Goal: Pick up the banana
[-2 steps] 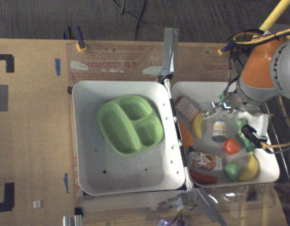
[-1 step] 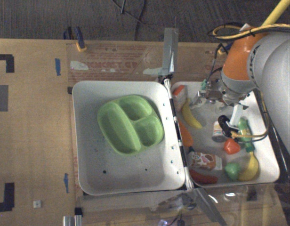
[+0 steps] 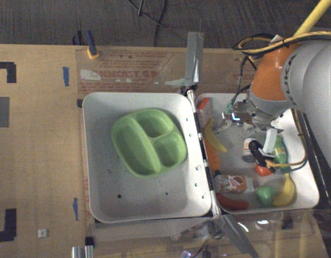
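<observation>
Arm (image 3: 294, 74) enters from the upper right of the frame and covers the upper right part of the right bin (image 3: 309, 193). Hand (image 3: 238, 117) sits over the upper middle of that bin, mostly hidden under the wrist; can't tell how open it is, and nothing is visibly held.

Banana (image 3: 286, 191) lies in the lower right corner of the right bin, curved, well apart from the hand, and touching a green item (image 3: 265, 195) on its left. A second yellow piece (image 3: 213, 137) lies along the bin's left wall, with orange at its lower end; too blurred to name.

A packet (image 3: 232, 183) is in the lower middle, with a red item (image 3: 232, 203) just below it near the bottom rim. A small can (image 3: 248, 150) is mid-bin. A red bit (image 3: 262, 170) and a green bit (image 3: 281, 153) are partly covered by robot parts, so their shapes are unclear.

Left bin (image 3: 101, 187) holds a green divided plate (image 3: 149, 141), lying flat. Counter (image 3: 36, 144) fills the left of the frame.
</observation>
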### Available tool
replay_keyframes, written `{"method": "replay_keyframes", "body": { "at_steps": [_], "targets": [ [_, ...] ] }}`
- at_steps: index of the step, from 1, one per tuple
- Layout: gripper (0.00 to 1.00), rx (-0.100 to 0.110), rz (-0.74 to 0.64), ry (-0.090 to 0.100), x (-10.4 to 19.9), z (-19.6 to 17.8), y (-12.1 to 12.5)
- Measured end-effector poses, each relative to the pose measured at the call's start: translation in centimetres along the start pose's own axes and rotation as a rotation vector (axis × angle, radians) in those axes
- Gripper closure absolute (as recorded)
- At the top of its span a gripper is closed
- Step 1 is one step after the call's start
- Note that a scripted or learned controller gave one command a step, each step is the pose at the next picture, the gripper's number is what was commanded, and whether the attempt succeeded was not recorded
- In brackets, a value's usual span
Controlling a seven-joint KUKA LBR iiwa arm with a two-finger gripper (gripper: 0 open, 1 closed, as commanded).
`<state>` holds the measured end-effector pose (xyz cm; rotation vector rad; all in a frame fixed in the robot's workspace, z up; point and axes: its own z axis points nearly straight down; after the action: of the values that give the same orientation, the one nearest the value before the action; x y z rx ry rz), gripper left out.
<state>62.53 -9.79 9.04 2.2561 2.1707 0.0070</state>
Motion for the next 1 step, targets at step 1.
{"method": "replay_keyframes", "body": {
  "at_steps": [1],
  "targets": [
    [0.0,0.001,-0.085,0.003,-1.05,0.02,-4.65]
  ]
}}
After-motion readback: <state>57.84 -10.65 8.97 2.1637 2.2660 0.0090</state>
